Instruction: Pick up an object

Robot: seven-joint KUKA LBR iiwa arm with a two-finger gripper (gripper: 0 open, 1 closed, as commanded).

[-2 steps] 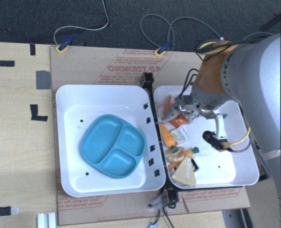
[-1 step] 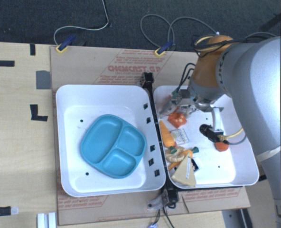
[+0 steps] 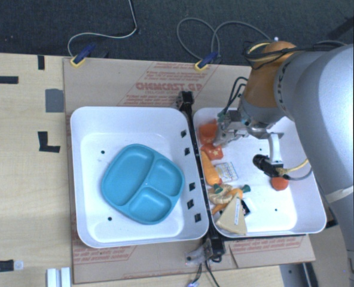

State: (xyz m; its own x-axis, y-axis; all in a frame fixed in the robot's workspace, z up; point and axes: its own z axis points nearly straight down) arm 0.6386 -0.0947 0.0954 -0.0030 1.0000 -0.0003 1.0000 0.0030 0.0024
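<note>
- Gripper (image 3: 225,131) is low in the right bin (image 3: 302,220), over its upper-left part. You can't tell from this angle whether it is spread or closed.
- Orange-red piece (image 3: 207,130) sits just beside the gripper on the side toward the left bin, against the bin's wall. You can't tell if they touch.
- Further down that same wall you get a red piece (image 3: 212,153), then an orange carrot-shaped toy (image 3: 210,173).
- White printed packet (image 3: 227,171) lies flat, just beside the carrot-shaped toy, toward the bin's middle.
- Cluster of small bits (image 3: 223,194) in orange, tan and a spot of teal lies below the packet, too jumbled to name.
- Tan wedge (image 3: 231,221) is at the bin's near corner by the divide. Small black item (image 3: 244,207) sits at its upper edge.
- Small red-orange ball (image 3: 279,183) is mid-bin, well apart from the pile.
- Left bin (image 3: 87,130) holds a blue three-compartment plate (image 3: 142,184), lying flat and turned diagonally.
- Both bins sit on a printed cardboard sheet (image 3: 159,85) over the wood surface (image 3: 21,160).
</note>
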